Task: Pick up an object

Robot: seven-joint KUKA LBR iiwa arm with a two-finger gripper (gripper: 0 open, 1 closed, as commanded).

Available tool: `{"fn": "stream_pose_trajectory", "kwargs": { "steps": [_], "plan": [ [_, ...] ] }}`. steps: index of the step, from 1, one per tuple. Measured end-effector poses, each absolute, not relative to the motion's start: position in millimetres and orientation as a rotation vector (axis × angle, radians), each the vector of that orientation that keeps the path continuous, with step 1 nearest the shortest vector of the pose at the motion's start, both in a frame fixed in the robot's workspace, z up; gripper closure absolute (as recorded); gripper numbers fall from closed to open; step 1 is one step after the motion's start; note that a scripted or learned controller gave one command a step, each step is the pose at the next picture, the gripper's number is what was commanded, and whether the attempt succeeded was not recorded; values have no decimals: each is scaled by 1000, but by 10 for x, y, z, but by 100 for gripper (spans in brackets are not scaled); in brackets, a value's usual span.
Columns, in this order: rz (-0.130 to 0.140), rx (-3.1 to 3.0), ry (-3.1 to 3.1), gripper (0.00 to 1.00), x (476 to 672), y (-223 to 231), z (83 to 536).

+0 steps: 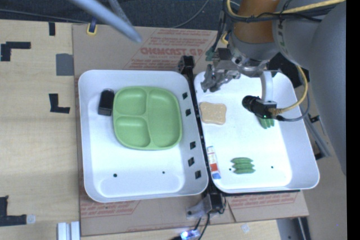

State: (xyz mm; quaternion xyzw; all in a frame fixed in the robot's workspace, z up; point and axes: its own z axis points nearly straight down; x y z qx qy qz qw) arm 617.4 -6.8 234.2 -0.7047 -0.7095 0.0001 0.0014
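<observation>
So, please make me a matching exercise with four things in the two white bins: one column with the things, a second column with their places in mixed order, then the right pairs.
Things:
1. green divided plastic plate
2. small black block
3. tan slice of toast
4. green pea pod toy

Places:
A. right bin, near its front edge
B. left bin, middle
C. right bin, just below the gripper
D. left bin, at the plate's left edge

Pairs: 1-B, 2-D, 3-C, 4-A
</observation>
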Motion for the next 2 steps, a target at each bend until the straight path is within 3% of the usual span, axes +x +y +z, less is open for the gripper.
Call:
{"fn": "stream_pose_trajectory", "kwargs": {
  "steps": [2],
  "plan": [
    [3,-2213,-2226,100,5910,934,2127]
  ]
}}
